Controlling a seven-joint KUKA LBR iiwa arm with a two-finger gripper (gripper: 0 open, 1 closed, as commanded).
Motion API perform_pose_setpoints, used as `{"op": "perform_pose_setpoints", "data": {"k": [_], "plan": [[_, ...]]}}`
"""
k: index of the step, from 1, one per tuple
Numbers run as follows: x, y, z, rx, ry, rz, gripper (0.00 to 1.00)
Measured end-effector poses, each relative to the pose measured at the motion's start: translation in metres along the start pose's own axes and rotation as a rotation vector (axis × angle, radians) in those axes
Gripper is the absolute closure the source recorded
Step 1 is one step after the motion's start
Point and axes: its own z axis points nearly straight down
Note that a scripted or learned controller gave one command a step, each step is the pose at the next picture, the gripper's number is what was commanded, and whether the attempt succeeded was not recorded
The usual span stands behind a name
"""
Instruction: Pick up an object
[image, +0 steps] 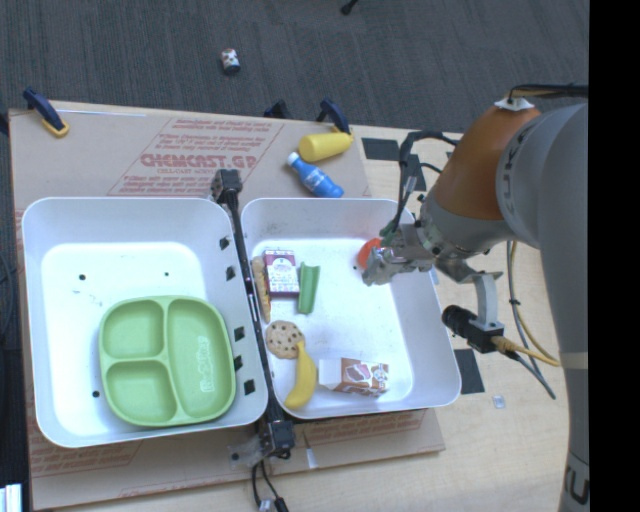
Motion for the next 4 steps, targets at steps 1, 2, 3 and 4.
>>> {"op": "perform_pose_setpoints", "data": {"k": [1, 2, 3, 4], "plan": [[0.0, 0.0, 0.0, 0.0, 0.0, 0.0, 0.0], [-0.019, -0.074, 0.101, 0.004, 0.001, -0.001, 0.0], [-0.035, 0.018, 0.1, -0.001, 0.0, 0.001, 0.0], [-0.036, -0.084, 0.101, 0.004, 0.001, -0.001, 0.0]]}}
